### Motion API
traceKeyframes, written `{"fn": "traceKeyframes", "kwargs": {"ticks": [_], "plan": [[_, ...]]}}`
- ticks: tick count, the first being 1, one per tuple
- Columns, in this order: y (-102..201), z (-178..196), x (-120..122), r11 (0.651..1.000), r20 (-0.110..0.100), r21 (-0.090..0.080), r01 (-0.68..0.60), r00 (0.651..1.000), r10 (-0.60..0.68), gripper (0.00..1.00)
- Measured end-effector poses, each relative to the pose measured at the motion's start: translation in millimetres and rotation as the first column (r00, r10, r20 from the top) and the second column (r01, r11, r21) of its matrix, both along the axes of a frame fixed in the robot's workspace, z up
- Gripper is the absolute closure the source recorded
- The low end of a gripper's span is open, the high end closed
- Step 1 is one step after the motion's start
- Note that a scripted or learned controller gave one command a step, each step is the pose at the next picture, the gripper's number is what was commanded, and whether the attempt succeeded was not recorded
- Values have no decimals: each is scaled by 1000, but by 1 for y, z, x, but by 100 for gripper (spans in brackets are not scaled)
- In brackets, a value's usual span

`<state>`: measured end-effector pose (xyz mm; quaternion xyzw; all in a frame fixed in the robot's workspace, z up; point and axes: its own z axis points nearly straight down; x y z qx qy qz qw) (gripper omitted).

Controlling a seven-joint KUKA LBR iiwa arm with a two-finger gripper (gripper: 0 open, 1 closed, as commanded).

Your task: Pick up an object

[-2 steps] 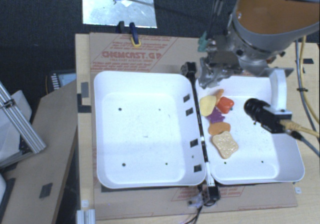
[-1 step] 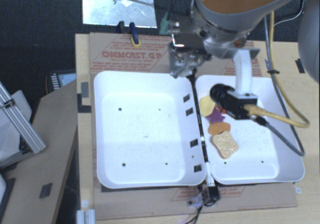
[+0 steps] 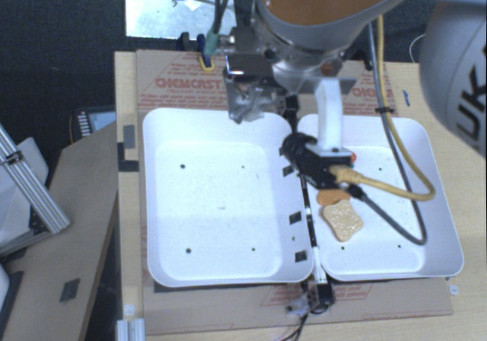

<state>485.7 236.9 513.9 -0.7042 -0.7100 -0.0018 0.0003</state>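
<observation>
Bread slice, the pale tan piece you would be after, lies flat in the right bin, in its near left part, close to the wall that the two bins share. Its long axis runs on a slant, from upper left to lower right in the camera view, with the upper-left end towards the divide and the lower-right end towards the open floor of the bin. Which end is the top of the slice you cannot tell.

Going from your left: the left bin sits on a sheet of brown cardboard with red print. Over the far rim of that bin, near its right corner, hangs the gripper, well apart from the slice. You cannot tell from this view how wide it stands or whether it has hold of anything. Further right, in the right bin, a small orange-brown piece lies just beside the slice's upper-left end, perhaps touching it.
</observation>
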Motion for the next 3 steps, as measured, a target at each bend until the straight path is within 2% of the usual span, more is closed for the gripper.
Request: {"fn": "traceKeyframes", "kwargs": {"ticks": [1,2,3], "plan": [[-3,0,1,1000,-1,-2,3,1000,-3,0],[-2,11,1,1000,1,0,-1,1000,1,100],[-2,11,1,1000,1,0,-3,1000,3,0]]}}
